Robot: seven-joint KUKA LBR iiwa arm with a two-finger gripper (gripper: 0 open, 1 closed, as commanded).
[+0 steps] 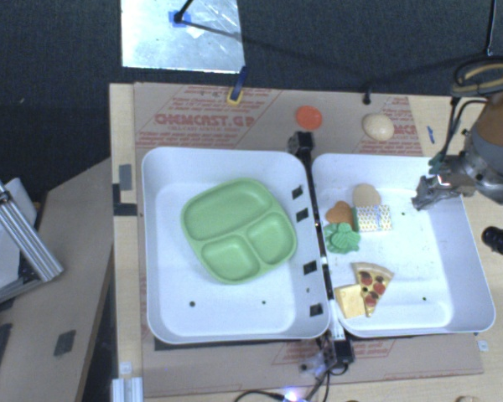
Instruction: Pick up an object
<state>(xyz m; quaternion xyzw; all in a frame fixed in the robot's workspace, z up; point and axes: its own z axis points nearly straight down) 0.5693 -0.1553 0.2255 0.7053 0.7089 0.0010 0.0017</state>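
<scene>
The right bin [453, 308] holds several toy foods near its left wall: a tan bread piece [366, 194], a small orange-brown piece [339, 213], a checkered wafer [374, 218], a green broccoli-like piece [344, 239], a pizza slice [373, 281] and a yellow cheese wedge [349, 300]. My gripper [429, 193] hangs over the bin's upper right part, well to the right of the foods and apart from them. Nothing shows beneath it.
The left bin [163, 182] carries a green divided plate [237, 229]. Behind the bins on the cardboard lie an orange disc [308, 117] and a beige egg-like object [378, 126]. A black divider with clips [312, 224] runs between the bins.
</scene>
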